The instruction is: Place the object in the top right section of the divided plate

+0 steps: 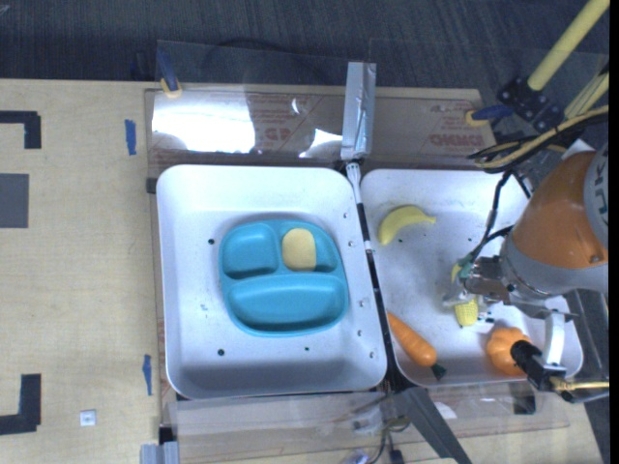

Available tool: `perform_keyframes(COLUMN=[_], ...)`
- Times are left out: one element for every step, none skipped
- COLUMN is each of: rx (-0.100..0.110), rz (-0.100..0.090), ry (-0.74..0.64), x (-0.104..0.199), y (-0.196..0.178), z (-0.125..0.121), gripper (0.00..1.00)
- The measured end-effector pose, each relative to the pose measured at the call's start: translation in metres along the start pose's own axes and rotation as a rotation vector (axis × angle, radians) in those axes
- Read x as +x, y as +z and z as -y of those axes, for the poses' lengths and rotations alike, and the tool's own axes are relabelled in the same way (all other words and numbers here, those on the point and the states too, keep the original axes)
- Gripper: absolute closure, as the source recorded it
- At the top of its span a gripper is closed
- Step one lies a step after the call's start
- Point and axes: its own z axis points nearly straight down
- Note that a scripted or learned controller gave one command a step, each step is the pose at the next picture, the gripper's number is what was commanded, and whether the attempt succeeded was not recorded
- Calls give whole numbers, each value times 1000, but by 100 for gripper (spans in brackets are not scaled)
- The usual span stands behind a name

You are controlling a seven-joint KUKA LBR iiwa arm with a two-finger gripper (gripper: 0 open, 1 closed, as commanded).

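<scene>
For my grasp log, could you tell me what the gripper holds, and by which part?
It cannot be told: the gripper sits over a small yellow object, its grip hidden.

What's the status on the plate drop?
Pincer over right bin, by corn piece; grip unclear. Yellow item sits in blue divided plate top right section. Banana, carrot loose.
</scene>
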Motion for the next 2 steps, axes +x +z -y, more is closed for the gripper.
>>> perform_keyframes(rx=[-18,36], rz=[5,0], ry=[-225,108], x=[-49,11], y=[9,11], z=[-64,-25], gripper=[100,100])
